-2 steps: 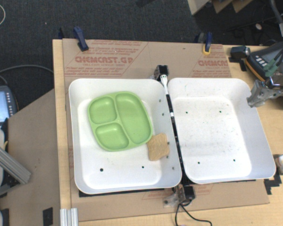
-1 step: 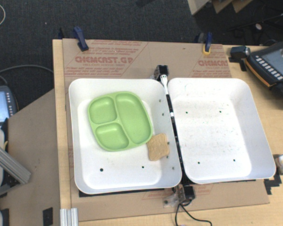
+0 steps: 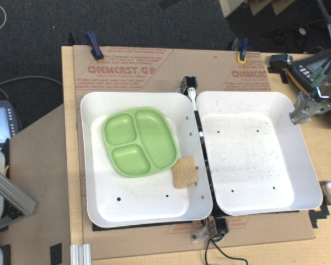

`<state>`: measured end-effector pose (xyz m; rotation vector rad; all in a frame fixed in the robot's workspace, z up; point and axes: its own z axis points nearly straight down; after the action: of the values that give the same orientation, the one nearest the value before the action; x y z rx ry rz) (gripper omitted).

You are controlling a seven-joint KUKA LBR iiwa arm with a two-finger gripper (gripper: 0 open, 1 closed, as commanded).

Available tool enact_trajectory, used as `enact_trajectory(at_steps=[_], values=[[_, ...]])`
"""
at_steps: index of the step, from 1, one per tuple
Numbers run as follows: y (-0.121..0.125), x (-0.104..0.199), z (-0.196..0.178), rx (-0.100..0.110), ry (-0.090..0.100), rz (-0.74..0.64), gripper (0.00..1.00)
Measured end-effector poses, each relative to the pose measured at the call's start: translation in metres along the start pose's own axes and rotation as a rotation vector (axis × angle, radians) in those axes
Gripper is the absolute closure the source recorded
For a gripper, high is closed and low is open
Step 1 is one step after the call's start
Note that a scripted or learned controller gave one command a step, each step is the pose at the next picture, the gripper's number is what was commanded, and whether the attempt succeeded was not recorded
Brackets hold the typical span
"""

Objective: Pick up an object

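Clearly a robotics lab or test workshop: two shallow white bins point(image 3: 248, 148) set side by side on a brown board point(image 3: 154, 65) (clamped at the far edge by clips point(image 3: 94, 44)), loose cables point(image 3: 220, 250) trailing over dark carpet point(image 3: 33, 37).

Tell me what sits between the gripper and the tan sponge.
In the camera view, the right bin and the black divider between the bins separate the gripper from the sponge.
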<state>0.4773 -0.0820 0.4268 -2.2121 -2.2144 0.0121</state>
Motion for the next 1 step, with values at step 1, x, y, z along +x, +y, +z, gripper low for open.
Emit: enact_trajectory(at_steps=[1], values=[[0.0277,0.0262,-0.1142,-0.027,-0.004,-0.002,1.00]])
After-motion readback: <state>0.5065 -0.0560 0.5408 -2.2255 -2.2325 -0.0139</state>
